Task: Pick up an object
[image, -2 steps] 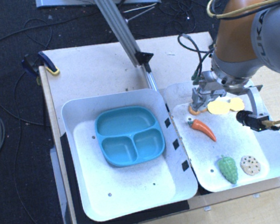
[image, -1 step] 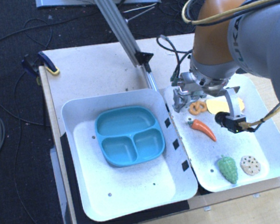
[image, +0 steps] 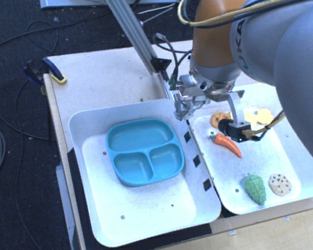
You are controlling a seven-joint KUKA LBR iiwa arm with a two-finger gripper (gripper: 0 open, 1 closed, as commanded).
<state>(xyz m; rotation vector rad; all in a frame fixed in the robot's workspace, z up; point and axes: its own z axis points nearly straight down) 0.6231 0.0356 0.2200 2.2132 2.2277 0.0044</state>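
Note:
My gripper [image: 185, 106] hangs over the rim between the two bins, near their back edge. In the right bin [image: 306, 177] lie an orange-red carrot [image: 228, 144], a brown pretzel-like piece [image: 221, 119], a yellow piece [image: 259, 117], a green leafy toy [image: 254, 189] and a speckled cookie [image: 279, 184]. The carrot and the pretzel-like piece sit just right of and below the gripper, apart from it. Nothing is visibly held.
A blue three-part plate [image: 145, 151] lies in the left bin [image: 103, 218]. A slanted metal bar [image: 131, 28] runs down to the bins' back edge beside the gripper. The big grey arm [image: 285, 42] covers the right bin's back right corner.

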